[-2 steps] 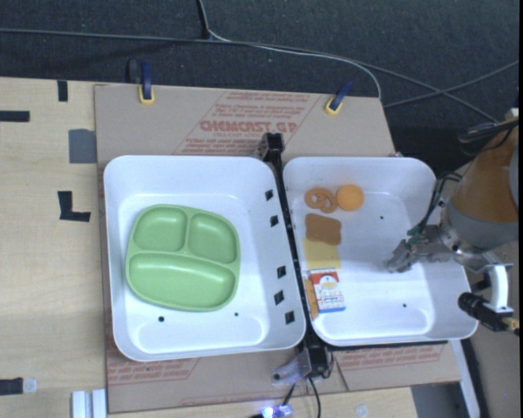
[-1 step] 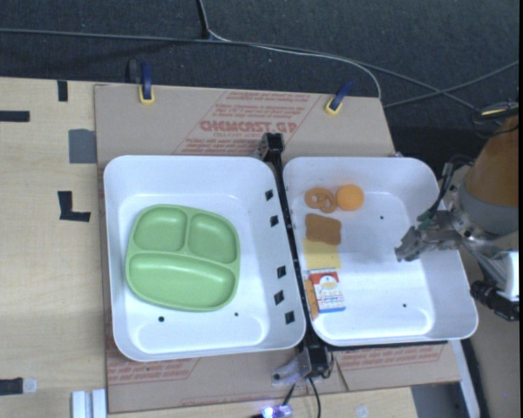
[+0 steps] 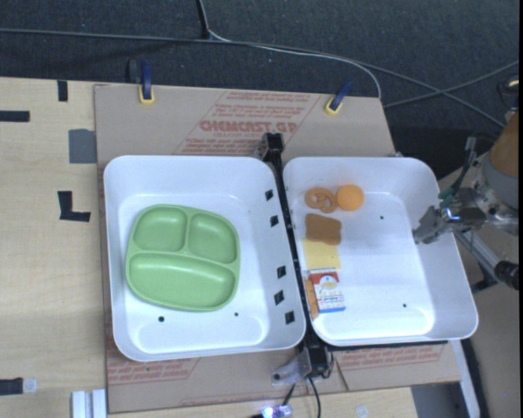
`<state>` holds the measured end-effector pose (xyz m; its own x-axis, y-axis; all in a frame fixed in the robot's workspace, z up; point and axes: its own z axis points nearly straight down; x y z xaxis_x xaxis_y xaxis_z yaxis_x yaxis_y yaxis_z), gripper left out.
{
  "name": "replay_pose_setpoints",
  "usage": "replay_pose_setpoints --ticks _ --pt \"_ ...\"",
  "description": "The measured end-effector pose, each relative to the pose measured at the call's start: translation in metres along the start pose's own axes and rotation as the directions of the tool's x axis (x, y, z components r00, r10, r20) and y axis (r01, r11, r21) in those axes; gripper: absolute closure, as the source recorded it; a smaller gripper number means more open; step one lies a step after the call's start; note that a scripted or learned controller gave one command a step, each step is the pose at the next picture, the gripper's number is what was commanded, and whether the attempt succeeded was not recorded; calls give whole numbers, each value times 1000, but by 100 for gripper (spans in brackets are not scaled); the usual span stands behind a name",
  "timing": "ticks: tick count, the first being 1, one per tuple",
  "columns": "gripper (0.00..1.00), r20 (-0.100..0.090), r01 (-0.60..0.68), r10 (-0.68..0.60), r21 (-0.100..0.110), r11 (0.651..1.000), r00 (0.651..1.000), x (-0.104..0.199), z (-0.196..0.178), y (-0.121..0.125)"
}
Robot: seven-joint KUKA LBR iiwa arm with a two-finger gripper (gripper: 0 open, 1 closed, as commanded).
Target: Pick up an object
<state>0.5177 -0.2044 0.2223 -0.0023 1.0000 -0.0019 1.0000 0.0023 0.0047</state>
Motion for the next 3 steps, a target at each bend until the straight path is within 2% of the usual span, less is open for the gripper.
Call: replay_pose_setpoints --ticks 1,3 --pt "100 -1 0 0 3 1000 1000 0 -25 1" --pt "100 -2 3 -3 7 1000 1000 112 -22 8"
